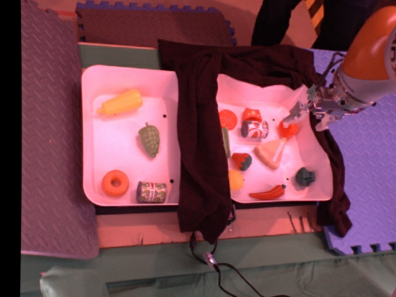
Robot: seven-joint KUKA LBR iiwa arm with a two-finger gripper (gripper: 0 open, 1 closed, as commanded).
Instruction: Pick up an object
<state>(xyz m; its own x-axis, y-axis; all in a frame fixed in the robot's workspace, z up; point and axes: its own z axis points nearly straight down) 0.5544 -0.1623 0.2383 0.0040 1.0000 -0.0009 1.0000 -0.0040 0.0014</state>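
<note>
My arm: grey with the orange band, reaching in from the right, my wrist above the right rim of the right bin [266, 88].
My gripper [301, 112]: over the bin's right side, tips pointing down-left toward a small red-orange piece [288, 129].
My jaws: a narrow gap shows between the two fingers, nothing held in it; the view is small and dim here, so I may be misreading how wide they stand.
Red-orange piece: lies on the bin floor just below my tips; whether I touch it I cannot tell.
Nearby in the right bin: a pale wedge [270, 153] just below that piece, a small can [254, 129] to its left, a red round slice [228, 119] further left.
Lower right bin: a red chilli [267, 193] along the front edge, a dark green lump [304, 177] at the right, a strawberry-like piece [242, 161] near the middle.
Left bin [99, 79]: a yellow pepper [120, 103], a green leafy thing [149, 140], an orange ring [115, 183], a second can [151, 192].
Between the bins: a dark cloth [198, 147] draped over both inner rims.
</note>
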